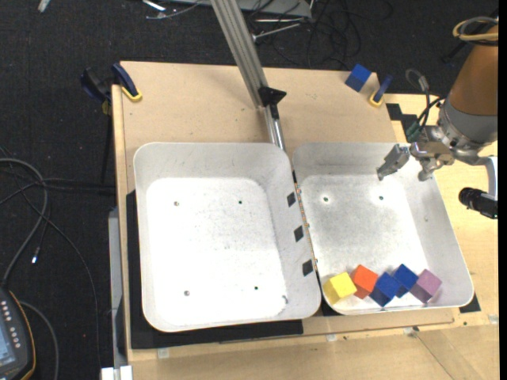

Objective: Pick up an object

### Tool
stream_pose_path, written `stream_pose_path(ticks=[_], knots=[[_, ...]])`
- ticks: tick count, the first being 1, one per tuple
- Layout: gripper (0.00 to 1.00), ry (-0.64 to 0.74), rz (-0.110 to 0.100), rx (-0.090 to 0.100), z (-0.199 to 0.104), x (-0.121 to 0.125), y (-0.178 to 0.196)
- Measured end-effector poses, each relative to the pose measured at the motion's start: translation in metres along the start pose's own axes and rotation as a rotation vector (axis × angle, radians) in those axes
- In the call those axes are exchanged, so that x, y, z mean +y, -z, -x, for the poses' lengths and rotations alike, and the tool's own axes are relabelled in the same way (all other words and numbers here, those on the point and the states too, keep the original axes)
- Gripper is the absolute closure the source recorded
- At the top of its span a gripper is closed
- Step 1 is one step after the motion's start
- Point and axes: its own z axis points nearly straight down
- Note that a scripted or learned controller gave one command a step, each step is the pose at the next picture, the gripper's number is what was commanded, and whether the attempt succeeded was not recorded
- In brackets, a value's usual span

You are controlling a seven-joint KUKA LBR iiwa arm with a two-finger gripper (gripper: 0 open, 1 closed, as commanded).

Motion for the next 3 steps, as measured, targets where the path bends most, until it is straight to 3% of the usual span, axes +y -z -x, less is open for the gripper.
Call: stream_pose_path(ticks=[1,2,3], knots=[[0.0,0.003,-0.009,0.006,-0.068,-0.037,-0.09],[0.0,-0.005,-0.002,0.002,-0.093,-0.124,-0.103],[0.0,-0.005,0.002,0.001,-0.092,-0.122,-0.102]])
